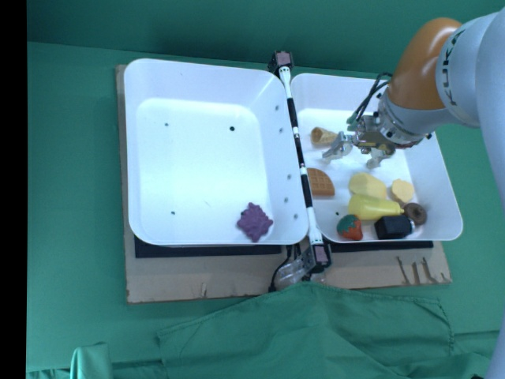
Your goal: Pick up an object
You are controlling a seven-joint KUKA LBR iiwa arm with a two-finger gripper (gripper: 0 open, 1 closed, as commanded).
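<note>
My gripper (357, 155) hovers over the back part of the right bin (438, 181), its fingers spread apart with nothing between them. Just left of it lies an ice-cream cone (322, 136). Below it sit a waffle piece (319, 181), a pale yellow lump (366, 185), a yellow pear-like piece (374, 207), a small yellow piece (403, 189), a strawberry (349, 227), a black block (392, 227) and a brown donut (415, 212). A purple grape cluster (254, 222) rests in the left bin (158, 85), near its front right corner.
A black and white divider bar (297, 156) runs between the two bins. Both bins stand on a cardboard sheet (158, 279). Green cloth (316, 334) is bunched along the bench's front edge.
</note>
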